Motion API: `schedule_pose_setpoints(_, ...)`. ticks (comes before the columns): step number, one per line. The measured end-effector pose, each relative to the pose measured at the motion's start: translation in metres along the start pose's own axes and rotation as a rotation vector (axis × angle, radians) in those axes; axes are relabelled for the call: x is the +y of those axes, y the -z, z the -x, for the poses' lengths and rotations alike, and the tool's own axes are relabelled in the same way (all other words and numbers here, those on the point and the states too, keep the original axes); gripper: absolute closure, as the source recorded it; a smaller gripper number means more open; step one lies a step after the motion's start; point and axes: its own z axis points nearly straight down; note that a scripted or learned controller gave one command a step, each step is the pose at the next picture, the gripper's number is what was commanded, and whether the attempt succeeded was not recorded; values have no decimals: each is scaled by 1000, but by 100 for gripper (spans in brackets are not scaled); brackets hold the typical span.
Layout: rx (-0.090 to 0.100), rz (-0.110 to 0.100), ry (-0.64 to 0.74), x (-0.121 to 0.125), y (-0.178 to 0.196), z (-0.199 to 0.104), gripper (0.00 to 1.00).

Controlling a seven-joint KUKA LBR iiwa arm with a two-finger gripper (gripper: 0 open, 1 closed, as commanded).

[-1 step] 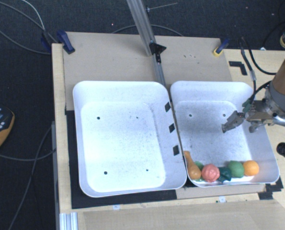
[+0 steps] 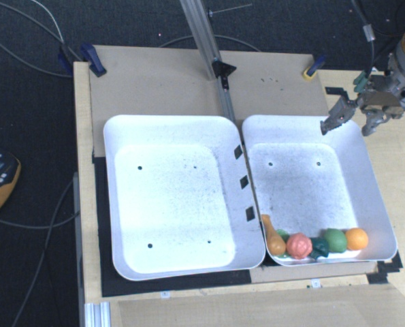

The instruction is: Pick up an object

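Even, fairly bright overhead light; soft faint shadows; mild grain; white bins (image 2: 168, 131) slightly washed out.

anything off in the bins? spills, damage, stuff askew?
No spills or damage. Only oddity: all the toys, orange ball, green one, pink one and carrot-like piece, are crowded against the right bin's near wall.

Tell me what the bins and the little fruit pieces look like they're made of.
The right bin and left bin look like thin moulded white plastic: matte, rounded corners, speckled floors. The orange ball and pink piece seem plastic or rubber toys with smooth, saturated colour; which one is unclear.
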Motion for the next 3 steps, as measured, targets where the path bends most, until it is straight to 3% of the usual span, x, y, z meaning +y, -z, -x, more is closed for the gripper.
schedule_pose_setpoints(1,2,-15,1,88,-77,-43,0)
schedule_pose_setpoints(2,1,-7,-2,89,-61,-40,100)
schedule_pose_setpoints(3,3,-11,5,50,-109,-184,100)
